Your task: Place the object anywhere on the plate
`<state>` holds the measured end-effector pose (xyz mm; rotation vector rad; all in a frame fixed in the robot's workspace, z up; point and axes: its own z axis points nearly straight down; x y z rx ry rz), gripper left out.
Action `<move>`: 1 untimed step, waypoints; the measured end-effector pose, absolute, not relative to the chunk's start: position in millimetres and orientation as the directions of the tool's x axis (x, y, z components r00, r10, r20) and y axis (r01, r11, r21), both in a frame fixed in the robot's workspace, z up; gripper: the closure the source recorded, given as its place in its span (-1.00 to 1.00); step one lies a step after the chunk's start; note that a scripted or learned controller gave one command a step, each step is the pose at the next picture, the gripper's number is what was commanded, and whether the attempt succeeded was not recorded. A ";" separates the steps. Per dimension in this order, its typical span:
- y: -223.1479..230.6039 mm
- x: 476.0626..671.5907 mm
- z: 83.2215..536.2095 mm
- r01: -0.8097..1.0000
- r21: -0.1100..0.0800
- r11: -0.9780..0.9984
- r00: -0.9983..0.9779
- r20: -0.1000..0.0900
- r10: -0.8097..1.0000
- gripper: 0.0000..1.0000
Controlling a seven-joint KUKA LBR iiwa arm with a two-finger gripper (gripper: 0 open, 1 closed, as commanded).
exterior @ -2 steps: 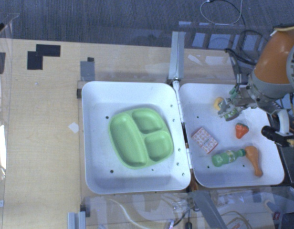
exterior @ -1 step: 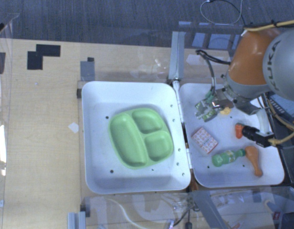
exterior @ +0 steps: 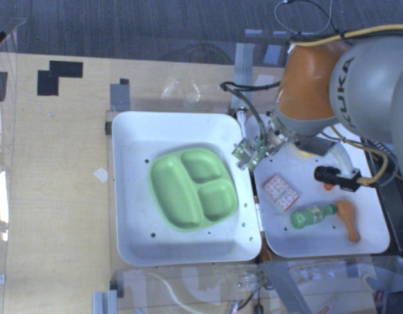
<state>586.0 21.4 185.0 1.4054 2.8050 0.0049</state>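
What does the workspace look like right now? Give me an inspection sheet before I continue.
Surface: wooden bench bearing two white bins, left bin and right bin.
Job's things: green divided plate in the left bin, nothing on it; green bottle, checkered packet and orange piece lying in the right bin.
Clutter: black tape marks on the bench.
Grippers: arm's wrist over the right bin's far side; fingers not discernible.
Cables: black cables by the wrist; yellow hose over the arm.
Surroundings: grey carpet beyond the bench.
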 end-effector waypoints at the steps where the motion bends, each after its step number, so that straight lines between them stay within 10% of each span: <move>1: 21.0 586.0 185.1 0.801 0.005 0.598 -0.598 -0.002 0.801 -1.00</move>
